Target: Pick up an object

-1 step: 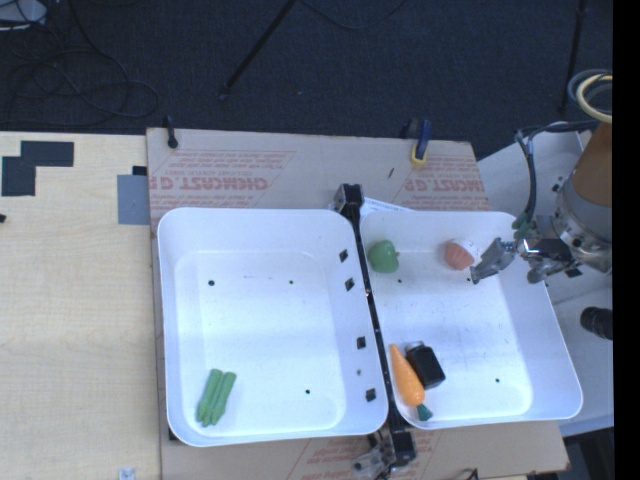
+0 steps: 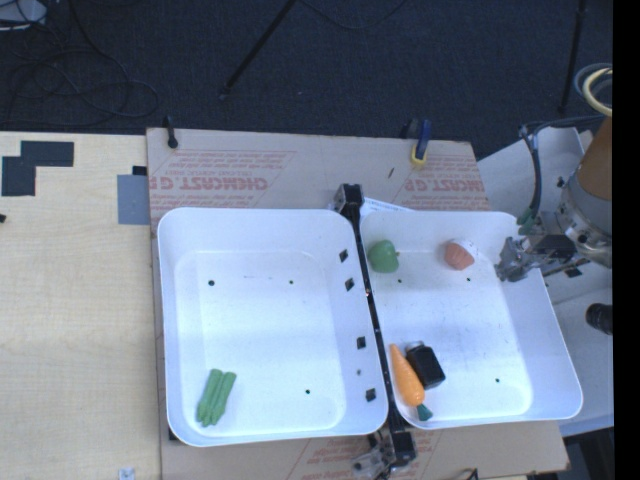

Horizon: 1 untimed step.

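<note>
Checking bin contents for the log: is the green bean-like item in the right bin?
No, the green bean-like item lies in the left bin, near its front left corner.

A dark carpeted floor fills the top of the camera view, from nine o'clock round to three. Loose black cables trail across it toward ten o'clock, and a thin dark stand leg slants across it near twelve. Below lies a pale wood-grain tabletop, filling the nine o'clock side, with black rectangular patches and a grey one on it. A sheet of brown cardboard with red printed lettering covers the centre, held at its far edge by a black clamp and a yellow-and-blue clamp. Light falls evenly, with soft shadows.
</note>
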Each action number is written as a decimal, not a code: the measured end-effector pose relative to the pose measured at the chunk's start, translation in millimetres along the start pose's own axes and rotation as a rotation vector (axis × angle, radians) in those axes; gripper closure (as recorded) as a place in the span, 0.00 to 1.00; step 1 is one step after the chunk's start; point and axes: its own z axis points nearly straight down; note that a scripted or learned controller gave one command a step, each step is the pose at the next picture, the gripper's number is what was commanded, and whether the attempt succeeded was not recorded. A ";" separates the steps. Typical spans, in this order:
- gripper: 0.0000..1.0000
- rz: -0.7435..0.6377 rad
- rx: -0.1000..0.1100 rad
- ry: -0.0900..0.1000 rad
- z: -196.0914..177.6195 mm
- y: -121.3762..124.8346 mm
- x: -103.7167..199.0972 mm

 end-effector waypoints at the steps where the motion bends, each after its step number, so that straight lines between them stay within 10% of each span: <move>1: 1.00 -0.007 0.003 0.004 26.4 10.2 79.7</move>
